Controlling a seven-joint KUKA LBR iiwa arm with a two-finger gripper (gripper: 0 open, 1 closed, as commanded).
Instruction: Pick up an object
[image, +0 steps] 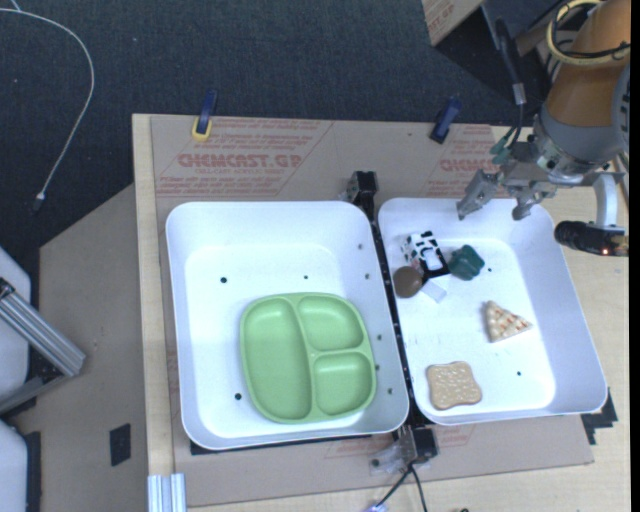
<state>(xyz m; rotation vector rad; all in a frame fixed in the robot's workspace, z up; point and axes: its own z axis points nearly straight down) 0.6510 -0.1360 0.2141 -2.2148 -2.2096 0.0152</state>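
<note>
The gripper (495, 205) is seen at the upper right of the frame, above the far edge of the right bin (570, 320), its fingers spread and nothing held between them. The nearest candidate, a dark green object (466, 263), lies just below and slightly left of it, beside a black-and-white piece (425, 250).
</note>
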